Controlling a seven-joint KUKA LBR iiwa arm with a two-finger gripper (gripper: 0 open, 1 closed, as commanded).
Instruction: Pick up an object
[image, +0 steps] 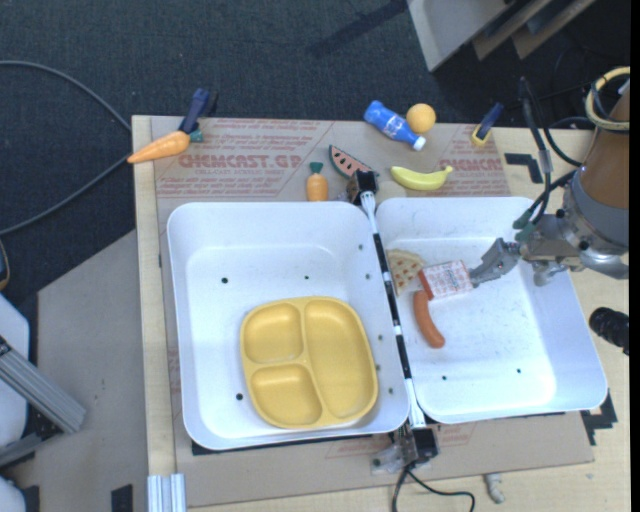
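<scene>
- Two shallow white plastic bins (200, 250) sit on our cardboard-topped bench (250, 165), dark carpet around.
- The orange sausage (429, 320) runs 11-to-5.
- The grey two-finger gripper (478, 275) clasps a small red-and-white packet (446, 279).

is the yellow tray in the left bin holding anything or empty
Empty: all three compartments of the yellow tray in the left bin show bare yellow.

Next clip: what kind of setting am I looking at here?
Most likely a robotics lab grasping bench, not a kitchen. Two white bins sit side by side on a board clamped over dark carpet, the food is toys, such as the banana and sausage, and cables trail off the edges.
</scene>
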